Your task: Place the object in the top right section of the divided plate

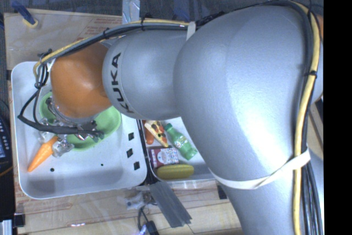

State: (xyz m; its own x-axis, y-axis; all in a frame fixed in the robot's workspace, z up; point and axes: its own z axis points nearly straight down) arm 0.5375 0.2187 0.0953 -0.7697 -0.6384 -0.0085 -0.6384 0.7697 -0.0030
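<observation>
Looking down on the desk (66, 25), you see the arm (231, 85) sweep in from 3 o'clock and cover most of both bins. Its orange band (77, 82) sits over the green plate (110, 121) in the left bin (82, 173). The end effector (61, 143) hangs below the band at the plate's 7 o'clock edge, and you cannot tell how it stands or whether it grips anything.

The carrot (41, 154), likely your object, lies just beside the end effector on the 8 o'clock side, its thick end touching or nearly touching the metal and its tip pointing to 8 o'clock on the bin floor. It sits off the plate, so the placing looks not yet done.

Mind these risks:
- The wrist hides the plate's dividers, so you cannot judge which section lies under the tool; a release could land in the wrong one.
- The carrot is tapered and smooth, and a grip near the narrow part may slip.
- A pinch that catches the plate rim could tip or drag the plate.
- The cables (33, 113) looped beside the band could snag.

The right bin (206, 176) holds a bottle (181, 143), a pickle (175, 171) and other small items.
</observation>
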